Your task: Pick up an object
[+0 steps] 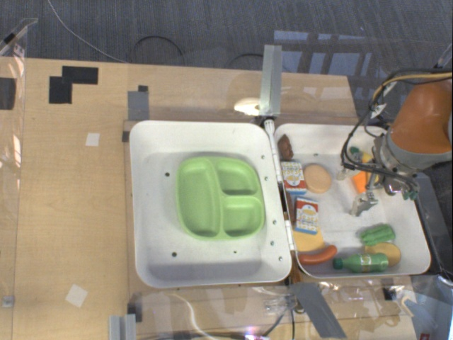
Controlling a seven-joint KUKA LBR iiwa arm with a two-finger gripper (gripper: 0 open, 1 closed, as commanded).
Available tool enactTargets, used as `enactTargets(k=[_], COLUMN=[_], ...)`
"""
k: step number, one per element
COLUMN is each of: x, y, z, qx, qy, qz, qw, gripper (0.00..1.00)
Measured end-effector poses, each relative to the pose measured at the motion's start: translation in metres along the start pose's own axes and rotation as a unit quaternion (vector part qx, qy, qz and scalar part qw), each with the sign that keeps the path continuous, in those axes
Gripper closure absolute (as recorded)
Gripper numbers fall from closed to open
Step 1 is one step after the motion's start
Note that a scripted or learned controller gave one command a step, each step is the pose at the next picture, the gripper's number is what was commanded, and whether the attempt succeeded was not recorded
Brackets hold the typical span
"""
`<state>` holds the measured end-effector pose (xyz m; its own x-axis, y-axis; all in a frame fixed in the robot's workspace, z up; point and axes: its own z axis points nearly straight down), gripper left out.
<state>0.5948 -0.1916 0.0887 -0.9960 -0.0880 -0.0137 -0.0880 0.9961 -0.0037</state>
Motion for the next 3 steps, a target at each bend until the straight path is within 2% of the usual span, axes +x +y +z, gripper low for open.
enactTargets(k=[1,2,3], x=[-0.001,-0.006,-0.055], y=[0.026,0.027,0.016], z=[0.000,-0.015,-0.155], qx=[0.000,0.002,0.001], qy=[0.000,-0.008,-0.004], qz=[0.006,0.003,0.106], qw=[1.0000,1.0000,0.9944], gripper=[0.00,1.00,1.00])
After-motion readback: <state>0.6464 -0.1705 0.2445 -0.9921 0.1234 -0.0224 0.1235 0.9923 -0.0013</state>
